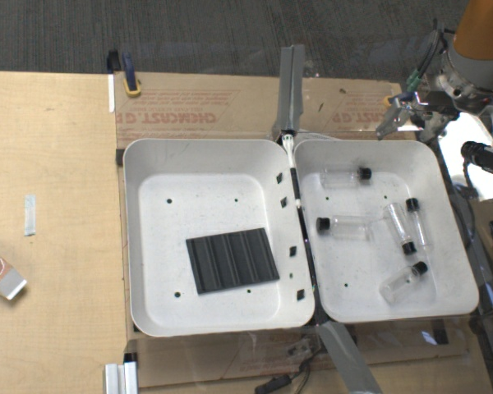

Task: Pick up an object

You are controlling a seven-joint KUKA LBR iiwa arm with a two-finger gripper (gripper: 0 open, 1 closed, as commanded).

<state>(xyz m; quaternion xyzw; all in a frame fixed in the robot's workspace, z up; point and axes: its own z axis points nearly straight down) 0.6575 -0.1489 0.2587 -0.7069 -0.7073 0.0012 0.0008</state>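
The right bin (452, 302) holds several clear vials with black caps. One vial (345, 177) lies near the back, another (343, 225) near the left wall, two (404, 224) side by side at the right, and one (401, 282) at the front right. In the left bin (140, 220) a black ribbed pad (232, 259) lies flat. My gripper (412, 121) hangs above the back right rim of the right bin, clear of every vial. Its fingers stand apart with nothing between them.
Both bins rest on brown cardboard (197, 109). A metal divider post (292, 89) rises between the bins at the back. On the tan bench to the left lie a small silver strip (29, 216) and a red-and-white tube (0, 274). A blue clamp (129, 75) sits at the cardboard's back left.
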